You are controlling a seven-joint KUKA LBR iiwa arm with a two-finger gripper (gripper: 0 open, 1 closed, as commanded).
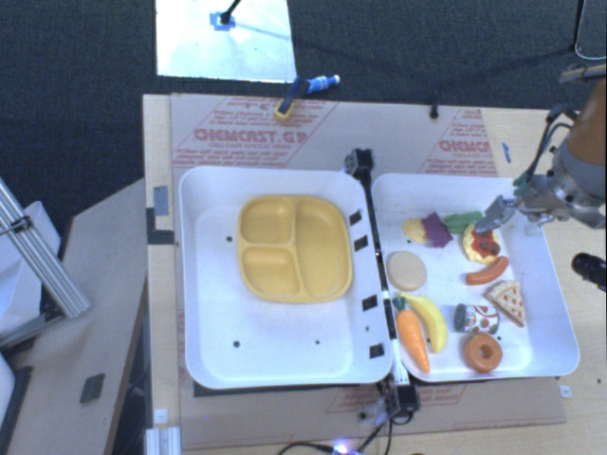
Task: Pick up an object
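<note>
Red print "CHEMCAST GP" on the clear protective sheet (248, 133) behind the left bin, the same red brand lettering repeated on the sheet behind the right bin, there too small and faint to read fully

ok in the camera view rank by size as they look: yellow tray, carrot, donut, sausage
1. yellow tray, by far the largest
2. carrot
3. donut and sausage look about alike, so I won't rank them

Two shallow white plastic bins (285, 368), smooth, faint sheen. Yellow three-compartment plastic tray (294, 249), matt. Pale wooden desk (104, 254) under a clear film sheet printed in red (251, 131). Small toy foods, among them an orange plastic carrot (413, 339), lightly glossy.
</note>
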